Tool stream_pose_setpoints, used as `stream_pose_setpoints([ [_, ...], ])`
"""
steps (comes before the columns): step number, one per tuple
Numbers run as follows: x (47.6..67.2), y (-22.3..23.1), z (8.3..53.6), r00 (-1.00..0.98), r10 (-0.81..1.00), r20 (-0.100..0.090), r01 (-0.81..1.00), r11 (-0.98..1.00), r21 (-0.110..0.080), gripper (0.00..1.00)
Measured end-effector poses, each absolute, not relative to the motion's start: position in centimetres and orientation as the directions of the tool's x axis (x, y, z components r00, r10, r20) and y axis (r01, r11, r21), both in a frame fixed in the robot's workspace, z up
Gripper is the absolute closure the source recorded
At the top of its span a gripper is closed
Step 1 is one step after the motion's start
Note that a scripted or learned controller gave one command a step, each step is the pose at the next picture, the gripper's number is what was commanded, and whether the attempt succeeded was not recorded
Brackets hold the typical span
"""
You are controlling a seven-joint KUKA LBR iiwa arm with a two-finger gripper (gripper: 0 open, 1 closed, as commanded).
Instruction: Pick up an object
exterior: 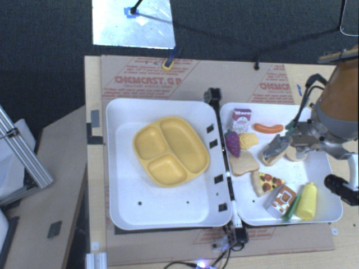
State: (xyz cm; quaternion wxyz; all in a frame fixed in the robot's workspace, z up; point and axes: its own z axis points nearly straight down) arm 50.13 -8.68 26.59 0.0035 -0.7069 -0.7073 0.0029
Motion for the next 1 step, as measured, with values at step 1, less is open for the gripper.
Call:
stream_pose_setpoints([
  [1,50.32,-8.67,27.11,-0.003,1.0,0.0,1.0,0.003,0.003,0.0],
])
